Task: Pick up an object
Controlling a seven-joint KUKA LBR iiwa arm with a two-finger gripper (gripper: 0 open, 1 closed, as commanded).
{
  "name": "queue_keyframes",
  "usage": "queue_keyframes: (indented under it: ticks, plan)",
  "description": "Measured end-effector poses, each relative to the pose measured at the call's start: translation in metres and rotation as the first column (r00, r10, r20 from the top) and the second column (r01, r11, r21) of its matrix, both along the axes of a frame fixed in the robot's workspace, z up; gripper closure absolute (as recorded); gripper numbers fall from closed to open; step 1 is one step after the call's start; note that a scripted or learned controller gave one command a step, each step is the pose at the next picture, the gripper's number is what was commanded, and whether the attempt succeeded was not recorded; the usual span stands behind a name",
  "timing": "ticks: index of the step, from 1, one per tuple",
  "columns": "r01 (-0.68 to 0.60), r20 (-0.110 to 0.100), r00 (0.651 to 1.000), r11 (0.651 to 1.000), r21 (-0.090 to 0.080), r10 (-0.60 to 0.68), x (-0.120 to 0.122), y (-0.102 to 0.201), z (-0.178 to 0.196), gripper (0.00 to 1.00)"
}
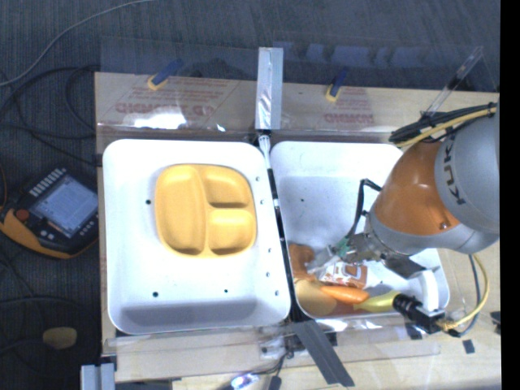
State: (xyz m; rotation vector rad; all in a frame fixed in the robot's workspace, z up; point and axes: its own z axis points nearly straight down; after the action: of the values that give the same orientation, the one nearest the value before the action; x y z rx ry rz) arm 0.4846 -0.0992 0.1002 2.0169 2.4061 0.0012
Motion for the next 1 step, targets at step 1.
queue_keyframes:
  ticks: [1]
  plan:
    - [0.001,-0.001,1.000,1.000,0.002,-0.001,0.0000,-0.0001,0.0084,1.00]
